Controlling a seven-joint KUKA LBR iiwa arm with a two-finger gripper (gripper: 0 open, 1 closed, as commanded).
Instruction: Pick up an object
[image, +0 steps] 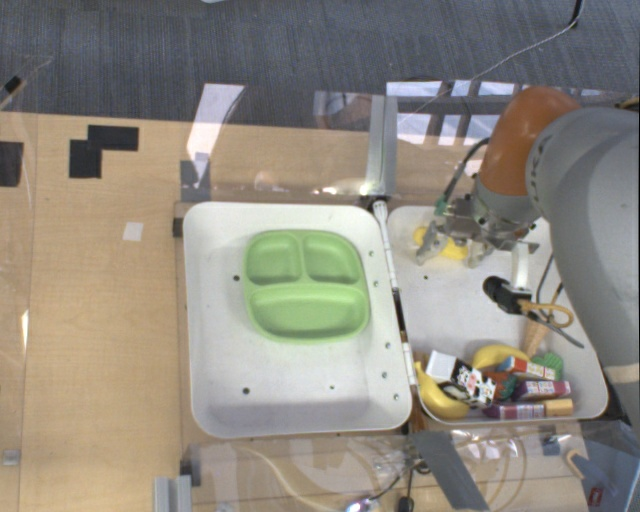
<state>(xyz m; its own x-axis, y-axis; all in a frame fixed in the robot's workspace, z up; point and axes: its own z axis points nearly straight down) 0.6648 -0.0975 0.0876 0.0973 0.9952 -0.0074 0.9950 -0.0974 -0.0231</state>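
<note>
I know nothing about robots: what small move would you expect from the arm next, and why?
Probably a short drop straight down onto the yellow object. The gripper hangs right over it at the far left of the right bin, apart from the heap of things at the near edge, so it looks like the chosen target.

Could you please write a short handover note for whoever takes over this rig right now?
Gripper: low over the far end of the right bin, right at a small yellow thing; a grasp cannot be confirmed.
Other things: banana and markers piled at that bin's near edge; green divided plate in the left bin.
Done: nothing visibly lifted.
Left: grip one object and raise it.
</note>
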